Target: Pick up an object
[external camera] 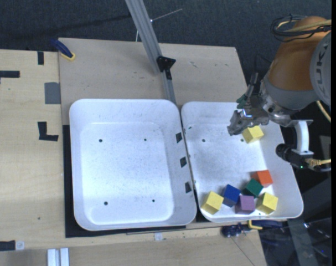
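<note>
The hand [241, 122] sits against a yellow cube [253, 133] in the right bin [212, 112]; its grip I cannot tell. It should centre over that cube before lifting.

Both bins, the left bin [123, 159] and the right bin [223, 154], are white with fine dark speckles. The right one holds cubes: yellow [253, 133], orange [264, 177], green [254, 188], blue [231, 194], purple [246, 203] and two more yellow [213, 202] [268, 202]. The arm [295, 65] is orange above grey.
</note>
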{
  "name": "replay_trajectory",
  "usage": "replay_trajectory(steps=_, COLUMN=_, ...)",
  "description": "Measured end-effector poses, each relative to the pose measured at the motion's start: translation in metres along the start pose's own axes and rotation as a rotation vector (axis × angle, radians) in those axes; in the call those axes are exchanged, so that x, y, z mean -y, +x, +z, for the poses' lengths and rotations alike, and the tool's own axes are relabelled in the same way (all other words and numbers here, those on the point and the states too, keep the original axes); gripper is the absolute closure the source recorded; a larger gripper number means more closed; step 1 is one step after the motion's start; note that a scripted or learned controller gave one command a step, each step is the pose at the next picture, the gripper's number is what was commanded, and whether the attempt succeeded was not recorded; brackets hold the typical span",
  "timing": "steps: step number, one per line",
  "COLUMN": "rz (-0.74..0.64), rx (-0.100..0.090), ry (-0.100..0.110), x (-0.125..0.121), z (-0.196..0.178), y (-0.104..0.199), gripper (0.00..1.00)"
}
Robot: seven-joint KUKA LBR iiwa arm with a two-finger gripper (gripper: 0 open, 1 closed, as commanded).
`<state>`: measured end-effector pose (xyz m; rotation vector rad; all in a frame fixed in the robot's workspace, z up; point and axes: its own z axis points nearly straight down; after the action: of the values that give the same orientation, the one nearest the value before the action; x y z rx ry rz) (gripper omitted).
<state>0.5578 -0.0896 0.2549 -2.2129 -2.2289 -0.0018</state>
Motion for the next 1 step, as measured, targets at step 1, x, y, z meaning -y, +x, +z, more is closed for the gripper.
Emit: replay_trajectory(steps=1, rz=-0.001, rx=-0.001, ry=0.001, x=-0.0128, z=-0.0003, y=0.0616, gripper=1.00)
